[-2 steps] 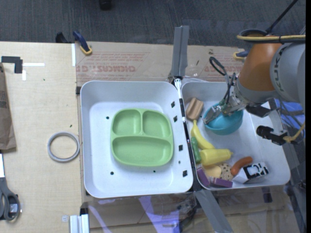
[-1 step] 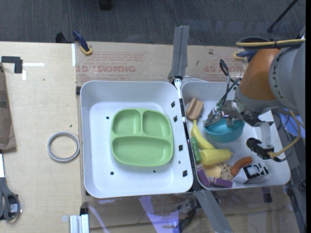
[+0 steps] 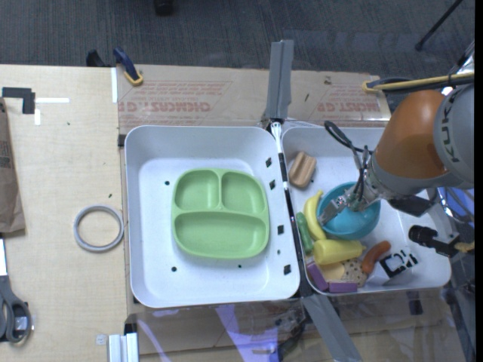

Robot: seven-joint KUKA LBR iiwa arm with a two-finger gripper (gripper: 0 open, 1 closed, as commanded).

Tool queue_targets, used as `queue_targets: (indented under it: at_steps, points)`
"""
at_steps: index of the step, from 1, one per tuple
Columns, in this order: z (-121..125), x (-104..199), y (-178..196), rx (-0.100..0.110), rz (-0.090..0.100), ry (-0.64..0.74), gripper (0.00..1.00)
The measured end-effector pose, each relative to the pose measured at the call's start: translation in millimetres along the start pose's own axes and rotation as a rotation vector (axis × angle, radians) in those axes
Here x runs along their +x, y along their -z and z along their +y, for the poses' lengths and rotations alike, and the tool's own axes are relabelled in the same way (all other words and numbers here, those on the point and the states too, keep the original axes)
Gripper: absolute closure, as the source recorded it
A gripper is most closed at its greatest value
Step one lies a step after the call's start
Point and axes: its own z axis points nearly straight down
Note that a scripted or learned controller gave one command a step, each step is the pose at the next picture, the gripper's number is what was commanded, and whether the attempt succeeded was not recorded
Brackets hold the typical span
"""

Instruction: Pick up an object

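My gripper (image 3: 337, 206) reaches down from the right into the teal bowl (image 3: 361, 221) in the right bin (image 3: 332, 136). Its metal fingertips sit inside the bowl, near the bowl's left rim. A yellow banana (image 3: 316, 217) curves along the bowl's left side, with a green vegetable (image 3: 304, 231) beside it. A yellow block (image 3: 336, 250) lies in front of the bowl, a purple piece (image 3: 324, 280) below that, and an orange-red sausage (image 3: 374, 256) to the right. A tan bread piece (image 3: 302, 169) rests at the bin's back.
The left bin (image 3: 143, 202) holds a green divided plate (image 3: 221, 214). A grey ring (image 3: 99, 227) lies on the bench to the left, with scissors (image 3: 13, 317) at the lower left corner. A grey divider bar (image 3: 280, 78) stands between the bins at the back.
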Motion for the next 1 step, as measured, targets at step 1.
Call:
queue_targets:
  at_steps: [1]
  points:
    - [43.2,-26.8,-1.4,0.004,0.004,0.128,0.00]
